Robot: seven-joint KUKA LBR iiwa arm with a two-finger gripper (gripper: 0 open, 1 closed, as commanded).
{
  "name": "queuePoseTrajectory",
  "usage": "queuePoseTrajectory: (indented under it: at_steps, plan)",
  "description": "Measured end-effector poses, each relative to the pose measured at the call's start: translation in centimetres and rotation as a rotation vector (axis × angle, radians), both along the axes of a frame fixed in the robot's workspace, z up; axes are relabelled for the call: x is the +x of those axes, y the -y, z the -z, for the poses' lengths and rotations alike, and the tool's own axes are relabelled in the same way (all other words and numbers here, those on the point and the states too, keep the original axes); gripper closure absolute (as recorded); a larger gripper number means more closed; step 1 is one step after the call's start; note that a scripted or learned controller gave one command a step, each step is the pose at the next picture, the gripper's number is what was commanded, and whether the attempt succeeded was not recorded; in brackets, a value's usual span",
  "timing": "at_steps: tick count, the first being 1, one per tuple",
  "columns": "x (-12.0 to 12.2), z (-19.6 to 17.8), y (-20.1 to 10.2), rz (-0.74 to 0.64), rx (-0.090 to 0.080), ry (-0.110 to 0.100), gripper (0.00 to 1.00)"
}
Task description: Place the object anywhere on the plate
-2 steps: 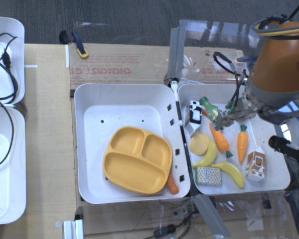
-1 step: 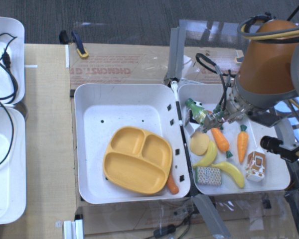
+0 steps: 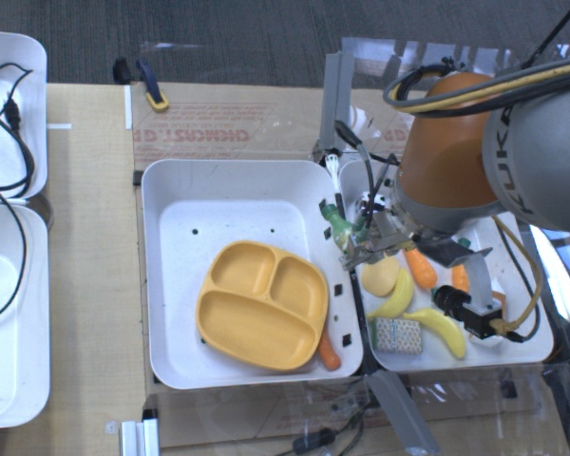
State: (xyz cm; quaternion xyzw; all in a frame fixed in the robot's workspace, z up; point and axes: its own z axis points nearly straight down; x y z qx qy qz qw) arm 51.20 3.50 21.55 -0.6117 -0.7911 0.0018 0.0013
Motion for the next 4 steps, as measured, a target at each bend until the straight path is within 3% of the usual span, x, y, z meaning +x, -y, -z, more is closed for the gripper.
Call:
queuePoseTrajectory:
  at_steps: [1, 2, 3, 4]
  plan:
    - [-3.4, -3.6, -6.0, -0.175, 0.000, 0.003, 1.00]
    - [-2.5, 0.1, -6.0, -0.290, 0.001, 0.000, 1.00]
    - [-1.7, -0.1, -10.9, -0.427, 0.001, 0.002, 1.00]
    - [-1.9, -3.0, -11.1, -0.656, 0.001, 0.004, 1.00]
